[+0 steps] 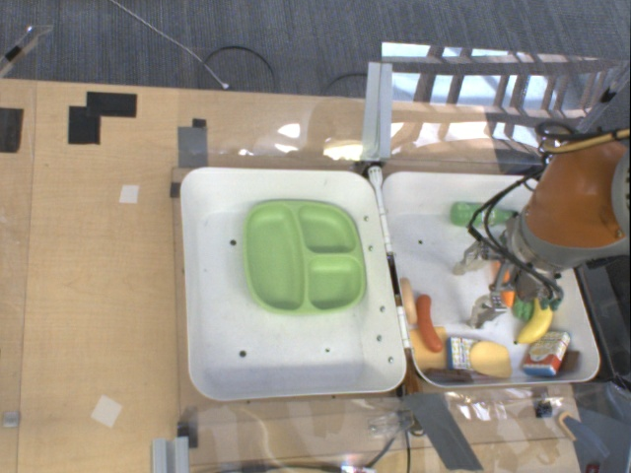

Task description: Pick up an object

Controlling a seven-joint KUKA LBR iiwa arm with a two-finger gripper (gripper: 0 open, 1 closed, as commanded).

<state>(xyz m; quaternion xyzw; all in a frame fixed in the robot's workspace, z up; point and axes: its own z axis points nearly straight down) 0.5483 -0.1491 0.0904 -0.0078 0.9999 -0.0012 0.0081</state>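
Note:
My gripper (480, 284) hangs low over the right bin (424, 230), with the orange-banded wrist (582, 200) above it on the right. Its two fingers stand open, one finger (472, 258) toward the back and the other (485, 310) toward the front, with bare bin floor between them. Just right of the fingers lie an orange carrot (508, 299), a small green piece (521, 309) and a yellow banana (536, 324). Along the bin's front are a red sausage (424, 313), a small box (459, 352), a yellow rounded fruit (491, 359) and a red and blue can (545, 354). A green item (465, 212) lies at the back.
The left bin (212, 294) holds a green divided plate (301, 255). A metal divider post (376, 116) stands between the bins at the back. Black cables (493, 215) loop off the wrist over the right bin. Wooden bench top spreads to the left.

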